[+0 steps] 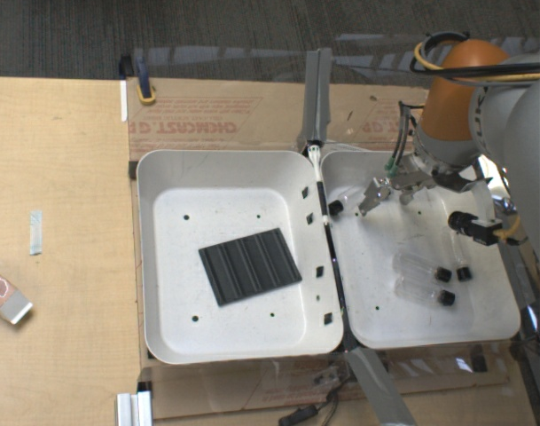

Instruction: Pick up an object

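Camera view: your gripper [389, 192] hangs over the right bin [482, 327], fingers spread, nothing between; clear object [416, 278] there barely readable.

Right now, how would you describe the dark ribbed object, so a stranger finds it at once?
Look at the left bin. The ribbed black mat lies flat and slightly turned near its middle, the large dark thing there.

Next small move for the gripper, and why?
Probably shift toward the near side of the right bin and descend over the small black pieces. The gripper sits at the bin's far left part, holding nothing visible; those pieces look like the nearest graspable objects. The ribbed dark panel lies in the left bin.
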Controlling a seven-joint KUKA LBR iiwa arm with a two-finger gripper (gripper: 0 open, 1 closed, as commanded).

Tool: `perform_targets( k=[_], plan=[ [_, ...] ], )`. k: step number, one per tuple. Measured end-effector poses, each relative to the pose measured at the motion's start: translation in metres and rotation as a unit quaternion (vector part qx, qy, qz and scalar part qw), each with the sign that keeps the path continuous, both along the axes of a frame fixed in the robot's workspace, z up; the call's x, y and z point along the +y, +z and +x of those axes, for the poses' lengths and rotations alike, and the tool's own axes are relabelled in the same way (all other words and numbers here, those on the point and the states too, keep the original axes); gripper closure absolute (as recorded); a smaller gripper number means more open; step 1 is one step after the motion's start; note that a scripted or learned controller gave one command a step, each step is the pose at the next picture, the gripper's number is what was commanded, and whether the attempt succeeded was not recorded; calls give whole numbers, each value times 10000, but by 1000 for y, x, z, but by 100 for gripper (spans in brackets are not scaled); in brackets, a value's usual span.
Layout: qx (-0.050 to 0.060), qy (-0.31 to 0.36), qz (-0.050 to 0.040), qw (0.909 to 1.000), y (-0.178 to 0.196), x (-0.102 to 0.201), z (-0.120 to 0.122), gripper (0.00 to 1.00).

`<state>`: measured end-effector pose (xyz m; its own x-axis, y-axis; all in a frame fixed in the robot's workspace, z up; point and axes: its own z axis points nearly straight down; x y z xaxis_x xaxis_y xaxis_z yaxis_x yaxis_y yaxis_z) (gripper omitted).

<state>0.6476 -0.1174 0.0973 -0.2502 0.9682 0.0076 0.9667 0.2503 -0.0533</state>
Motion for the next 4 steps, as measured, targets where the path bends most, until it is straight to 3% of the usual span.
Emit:
perform_targets(
  k=[1, 2, 3, 4],
  plan=[
    [-239, 390, 47, 9989, 3, -45, -73, 0],
    [-223, 357, 52, 9991, 9, -47, -73, 100],
    [-223, 361, 52, 9991, 9, -47, -73, 0],
    [-254, 827, 54, 9962, 26, -80, -16, 0]
  ],
)
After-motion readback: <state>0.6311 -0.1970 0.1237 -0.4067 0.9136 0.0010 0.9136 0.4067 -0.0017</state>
